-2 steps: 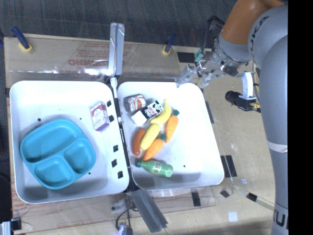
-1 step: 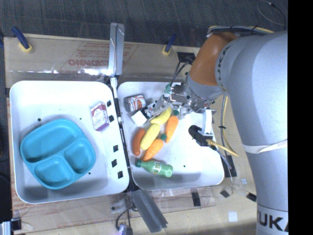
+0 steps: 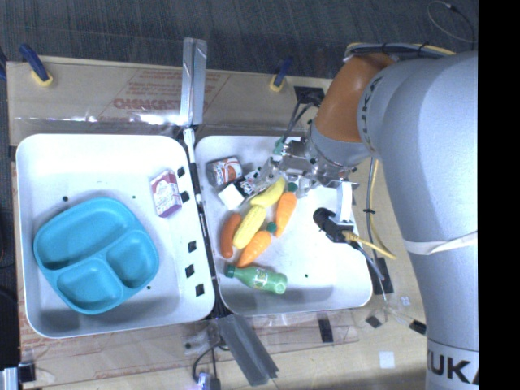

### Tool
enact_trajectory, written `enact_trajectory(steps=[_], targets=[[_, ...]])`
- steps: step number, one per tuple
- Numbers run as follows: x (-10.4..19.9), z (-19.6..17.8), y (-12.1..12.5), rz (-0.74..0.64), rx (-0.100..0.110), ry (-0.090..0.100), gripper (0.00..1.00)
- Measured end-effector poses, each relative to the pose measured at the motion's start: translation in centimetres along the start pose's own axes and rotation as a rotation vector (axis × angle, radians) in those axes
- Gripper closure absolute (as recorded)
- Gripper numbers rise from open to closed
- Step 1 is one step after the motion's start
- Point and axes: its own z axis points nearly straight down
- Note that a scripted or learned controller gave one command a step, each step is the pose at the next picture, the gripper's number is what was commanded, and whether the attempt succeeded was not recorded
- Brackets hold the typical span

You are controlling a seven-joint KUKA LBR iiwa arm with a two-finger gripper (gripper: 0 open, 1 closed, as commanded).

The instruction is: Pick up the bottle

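In the right bin (image 3: 341, 295), your bottle (image 3: 258, 278) lies flat near the front wall, green with its cap to the left, just below the carrots (image 3: 268, 230). Your gripper (image 3: 286, 169) sits over the food pile by the banana (image 3: 262, 204); you cannot tell its grasp state.

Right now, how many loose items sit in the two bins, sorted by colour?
Blue: 1, the tray
Green: 1, the bottle
Orange: 3, the carrots
Yellow: 2, the banana and the corn
Red-brown: 2, the can and the small box
Total: 9
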Motion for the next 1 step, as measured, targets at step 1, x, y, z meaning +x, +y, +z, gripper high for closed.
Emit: enact_trajectory(steps=[1], targets=[[3.94, -5.53, -11.38, -0.059, 0.000, 0.000, 0.00]])
